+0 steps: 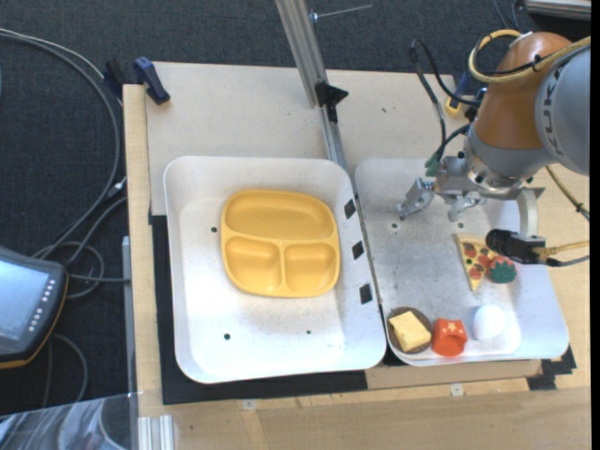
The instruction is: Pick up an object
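Camera view places the gripper (437, 202) over the upper part of the right bin (412, 251), with its two fingers seen spread apart and nothing between them. No object is held.

The nearest candidate for picking is judged to be the pizza slice (473, 261), which lies at about five o'clock from the gripper, near it but not beneath it. The slice is a flat yellow wedge dotted with red, and its long axis runs roughly from twelve to six o'clock, with the point toward six. A small green piece (504, 272) is seen touching or just beside it at three o'clock; which of the two cannot be told.

Along the bin's lower edge, well apart from the gripper at about six o'clock, three more objects are lined up: a yellow cheese-like block (409, 330), a red piece (449, 337) just beside it, and a white rounded object (488, 322) further toward three o'clock.

In the left bin (187, 279) a yellow divided tray (279, 243) is seen lying flat, at about nine o'clock from the gripper.

For the slice to be taken, a short shift toward five o'clock would be needed before descent. Its flatness is judged likely to make a firm hold difficult.
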`<move>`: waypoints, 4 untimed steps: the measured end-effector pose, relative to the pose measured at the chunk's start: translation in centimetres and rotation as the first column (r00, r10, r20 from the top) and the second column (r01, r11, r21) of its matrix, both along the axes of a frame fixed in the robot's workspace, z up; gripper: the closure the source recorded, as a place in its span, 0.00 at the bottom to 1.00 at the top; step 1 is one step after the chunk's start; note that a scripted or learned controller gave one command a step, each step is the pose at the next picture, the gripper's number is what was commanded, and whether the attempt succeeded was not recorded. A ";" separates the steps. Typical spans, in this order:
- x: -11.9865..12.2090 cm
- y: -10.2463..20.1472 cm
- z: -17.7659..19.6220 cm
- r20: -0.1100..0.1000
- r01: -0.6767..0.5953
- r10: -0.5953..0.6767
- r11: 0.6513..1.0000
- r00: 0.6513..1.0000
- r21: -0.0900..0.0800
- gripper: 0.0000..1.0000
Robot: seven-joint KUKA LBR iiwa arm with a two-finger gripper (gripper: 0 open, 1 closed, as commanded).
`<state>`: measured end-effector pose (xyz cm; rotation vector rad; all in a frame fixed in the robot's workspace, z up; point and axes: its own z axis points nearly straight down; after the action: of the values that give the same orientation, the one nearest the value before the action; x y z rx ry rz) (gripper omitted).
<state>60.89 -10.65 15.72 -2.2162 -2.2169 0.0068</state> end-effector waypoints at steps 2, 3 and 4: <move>0.5 -0.2 7.9 0.017 -0.001 0.001 1.000 1.000 -0.003 1.00; 0.7 -0.2 11.6 0.014 -0.001 0.001 1.000 1.000 -0.002 1.00; 0.3 5.1 12.1 0.008 -0.007 0.006 1.000 1.000 0.001 1.00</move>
<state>61.17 -5.52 27.87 -2.2122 -2.2273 -0.0027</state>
